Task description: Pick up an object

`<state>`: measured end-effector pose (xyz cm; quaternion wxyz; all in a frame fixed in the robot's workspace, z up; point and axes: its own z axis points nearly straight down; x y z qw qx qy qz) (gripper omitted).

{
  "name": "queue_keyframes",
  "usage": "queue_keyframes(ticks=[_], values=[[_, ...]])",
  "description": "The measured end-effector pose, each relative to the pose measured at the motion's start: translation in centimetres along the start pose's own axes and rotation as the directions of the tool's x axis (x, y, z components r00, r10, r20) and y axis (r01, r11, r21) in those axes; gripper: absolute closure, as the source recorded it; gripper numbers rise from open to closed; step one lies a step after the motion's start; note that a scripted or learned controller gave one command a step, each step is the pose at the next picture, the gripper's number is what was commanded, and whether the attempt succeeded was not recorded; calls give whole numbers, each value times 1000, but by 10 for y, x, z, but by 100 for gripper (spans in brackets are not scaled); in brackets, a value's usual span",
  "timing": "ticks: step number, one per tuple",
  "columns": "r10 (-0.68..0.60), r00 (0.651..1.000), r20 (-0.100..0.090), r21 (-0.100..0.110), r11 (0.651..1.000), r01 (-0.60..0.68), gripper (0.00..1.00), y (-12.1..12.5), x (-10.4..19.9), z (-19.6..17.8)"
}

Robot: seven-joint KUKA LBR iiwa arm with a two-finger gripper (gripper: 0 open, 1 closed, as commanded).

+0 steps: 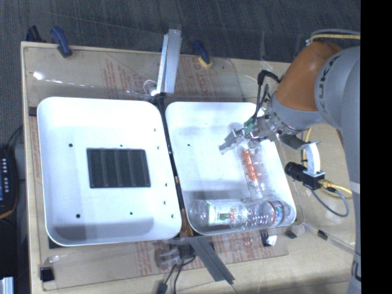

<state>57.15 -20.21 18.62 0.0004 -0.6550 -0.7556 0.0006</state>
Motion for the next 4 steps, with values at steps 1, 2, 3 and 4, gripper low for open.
queue_keyframes(ticks=[1,2,3,4], values=[[-36,999,-2,2,999,36,0,-14,-5,-6],[-38,999,1,0,999,38,0,-3,-8,1],[-76,997,2,-3,997,76,0,6,-8,1],[-95,995,1,-3,995,95,0,18,-11,-1]])
